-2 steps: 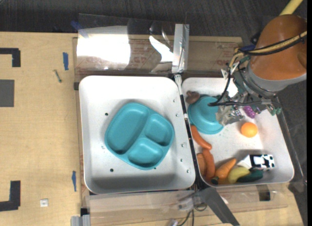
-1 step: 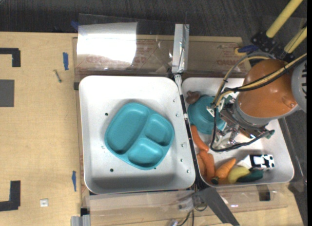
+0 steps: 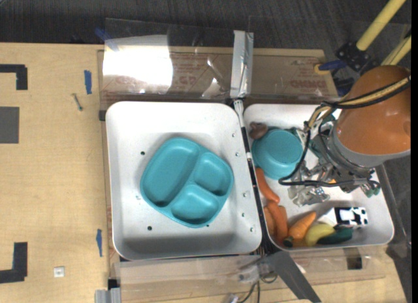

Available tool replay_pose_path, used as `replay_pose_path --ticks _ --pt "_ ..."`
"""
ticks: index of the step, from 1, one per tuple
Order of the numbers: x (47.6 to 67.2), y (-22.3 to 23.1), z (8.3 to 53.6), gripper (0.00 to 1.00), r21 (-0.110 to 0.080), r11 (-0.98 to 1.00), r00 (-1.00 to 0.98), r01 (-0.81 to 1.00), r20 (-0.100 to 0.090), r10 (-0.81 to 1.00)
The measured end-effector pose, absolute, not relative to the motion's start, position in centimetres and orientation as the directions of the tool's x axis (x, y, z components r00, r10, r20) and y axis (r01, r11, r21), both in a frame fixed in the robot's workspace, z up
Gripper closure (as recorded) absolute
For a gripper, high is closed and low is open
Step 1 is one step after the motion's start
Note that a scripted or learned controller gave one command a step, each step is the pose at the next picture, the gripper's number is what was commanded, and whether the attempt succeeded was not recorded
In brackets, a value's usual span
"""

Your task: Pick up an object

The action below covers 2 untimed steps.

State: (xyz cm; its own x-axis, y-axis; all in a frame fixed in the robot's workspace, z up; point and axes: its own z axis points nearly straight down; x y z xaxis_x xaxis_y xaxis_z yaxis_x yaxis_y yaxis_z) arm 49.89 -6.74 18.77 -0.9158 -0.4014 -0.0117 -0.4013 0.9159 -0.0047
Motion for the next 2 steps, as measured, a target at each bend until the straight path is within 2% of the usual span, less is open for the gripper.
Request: replay_pose_path --ticks 1,2 --pt "53.5 -14.3 9.0 1.0 -0.009 0.896 -0.896 -0.444 -0.013 -0.444" --pt "59.0 -6.5 19.1 1.0 -0.004 0.933 -0.933 -0.36 -0.018 -0.36"
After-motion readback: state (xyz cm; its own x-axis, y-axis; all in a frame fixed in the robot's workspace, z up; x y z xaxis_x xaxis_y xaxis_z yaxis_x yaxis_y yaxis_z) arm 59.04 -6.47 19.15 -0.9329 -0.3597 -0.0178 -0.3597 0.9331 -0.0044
